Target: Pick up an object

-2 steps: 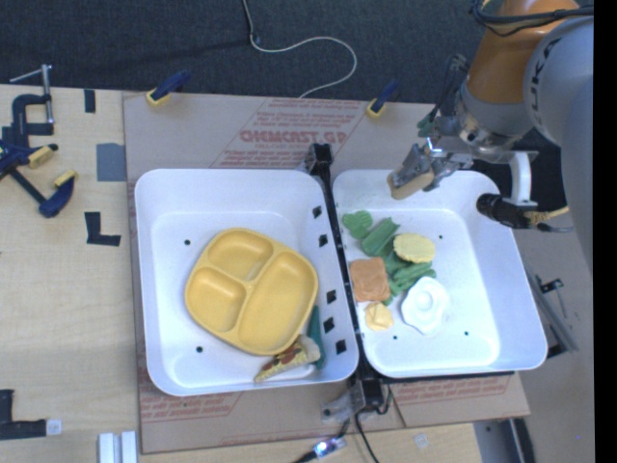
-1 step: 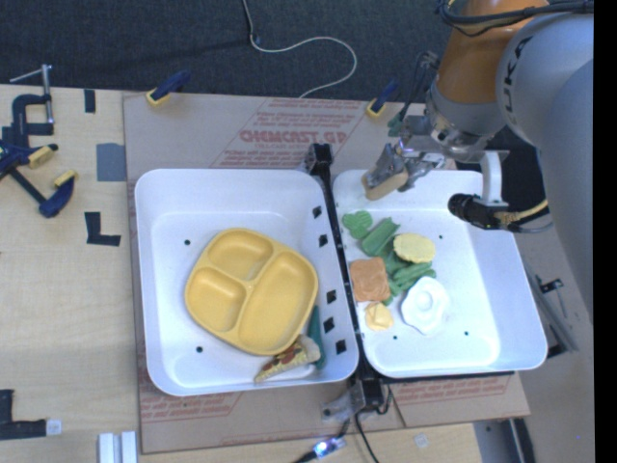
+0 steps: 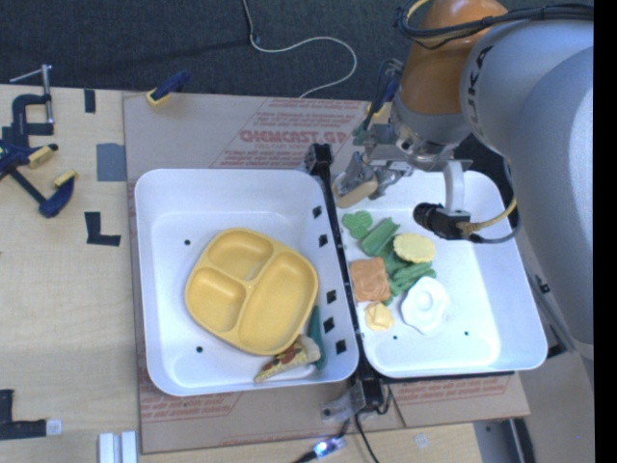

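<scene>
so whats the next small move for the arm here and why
Probably a short lift straight up. The gripper sits low over the right bin's upper left corner, by the divider, with a tan piece seemingly between its jaws. Raising it a little would show whether the grip is real, and would clear the green pieces just below before any sideways travel.

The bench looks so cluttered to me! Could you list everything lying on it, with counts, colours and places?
Bins: two, white, side by side on cardboard.
Divided plate: one, yellow, left bin.
Pizza slice toy: one, tan and red, left bin's front, beside the plate.
Toy foods: several, green, yellow, orange and a white fried egg, right bin near the divider.
Tan piece: one, under the jaws at the right bin's back; held or not, I cannot tell.
Clamps: several, blue with yellow tips, far left; one more at the cardboard's back corner.
Arm: one, grey with orange band, from the right.
</scene>
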Robot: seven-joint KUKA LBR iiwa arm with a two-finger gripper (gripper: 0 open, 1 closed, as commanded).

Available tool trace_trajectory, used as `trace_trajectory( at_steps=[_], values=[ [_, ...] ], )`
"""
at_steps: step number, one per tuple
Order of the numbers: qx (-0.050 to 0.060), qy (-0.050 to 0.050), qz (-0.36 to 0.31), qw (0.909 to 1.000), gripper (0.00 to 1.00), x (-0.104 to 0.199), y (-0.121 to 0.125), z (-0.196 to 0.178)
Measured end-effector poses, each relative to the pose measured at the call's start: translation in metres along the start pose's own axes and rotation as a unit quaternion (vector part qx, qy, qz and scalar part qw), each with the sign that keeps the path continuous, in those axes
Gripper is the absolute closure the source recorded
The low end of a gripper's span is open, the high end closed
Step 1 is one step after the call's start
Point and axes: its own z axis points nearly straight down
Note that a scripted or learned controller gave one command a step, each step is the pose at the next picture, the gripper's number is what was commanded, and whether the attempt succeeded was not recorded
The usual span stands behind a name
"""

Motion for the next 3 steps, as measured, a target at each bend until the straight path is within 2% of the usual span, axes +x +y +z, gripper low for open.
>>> trace_trajectory(
  at_steps=[1,2,3],
  values=[
    [-0.001,0.0,0.001,1.0,1.0,0.021,-0.004,-0.01],
    [0.0,-0.001,0.003,1.0,1.0,0.004,-0.009,0.0],
    [-0.001,-0.001,0.001,1.0,1.0,0.003,0.004,-0.007]
  ],
)
